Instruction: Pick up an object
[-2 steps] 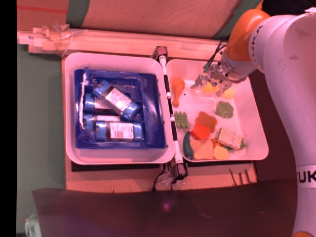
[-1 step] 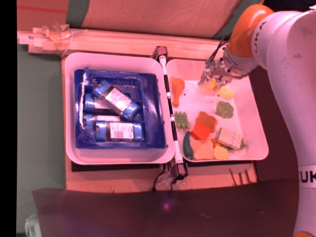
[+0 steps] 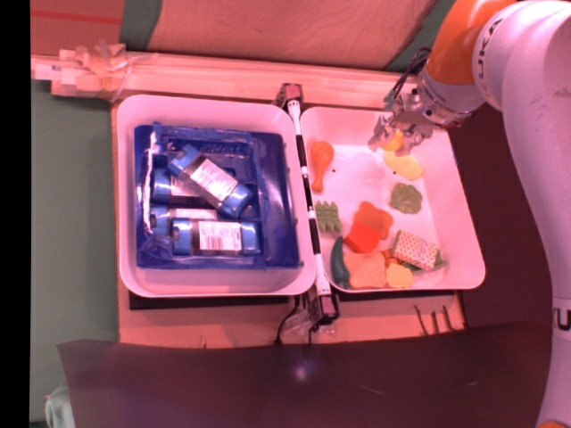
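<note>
The right white bin (image 3: pixel 357 178) holds several small toys. Among them are an orange pear-shaped piece (image 3: pixel 319 157), a yellow piece (image 3: pixel 404 166), a green leaf (image 3: pixel 406 197), a green ridged piece (image 3: pixel 327 215), a red-orange block (image 3: pixel 368 226) and a patterned box (image 3: pixel 416 250). My gripper (image 3: pixel 393 135) hangs over the bin's far right corner, directly above the yellow piece and very close to it. A yellow-orange patch shows at the gripper's tip; I cannot tell whether it is held.
The left white bin (image 3: pixel 128 194) holds a blue tray (image 3: pixel 277 203) with several blue bottles (image 3: pixel 214 181). A dark green crescent (image 3: pixel 337 259), an orange slab (image 3: pixel 364 271) and a small yellow piece (image 3: pixel 400 276) crowd the right bin's near edge. A divider rail (image 3: pixel 303 176) runs between the bins.
</note>
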`<state>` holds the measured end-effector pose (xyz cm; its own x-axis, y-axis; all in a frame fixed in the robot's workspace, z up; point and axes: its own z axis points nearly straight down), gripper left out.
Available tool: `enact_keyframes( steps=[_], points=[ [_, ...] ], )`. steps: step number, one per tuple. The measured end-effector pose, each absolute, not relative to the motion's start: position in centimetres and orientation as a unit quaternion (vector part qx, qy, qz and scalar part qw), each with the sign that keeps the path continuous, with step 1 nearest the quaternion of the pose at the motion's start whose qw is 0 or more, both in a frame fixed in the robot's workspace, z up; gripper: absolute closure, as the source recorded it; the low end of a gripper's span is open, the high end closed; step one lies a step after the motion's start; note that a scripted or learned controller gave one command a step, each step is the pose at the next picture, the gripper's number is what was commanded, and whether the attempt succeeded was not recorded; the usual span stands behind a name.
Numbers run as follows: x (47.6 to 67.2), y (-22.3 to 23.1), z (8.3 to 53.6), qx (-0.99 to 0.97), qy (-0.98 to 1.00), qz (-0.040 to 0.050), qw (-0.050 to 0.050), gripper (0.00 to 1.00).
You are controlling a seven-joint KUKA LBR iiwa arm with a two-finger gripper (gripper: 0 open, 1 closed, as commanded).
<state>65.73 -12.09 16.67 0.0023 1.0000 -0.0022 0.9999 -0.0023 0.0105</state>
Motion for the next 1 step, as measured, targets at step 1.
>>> enact_keyframes(
  steps=[1],
  points=[
    [65.68,-12.97,22.99,0.708,0.706,0.0034,0.006,1.0]
  ],
)
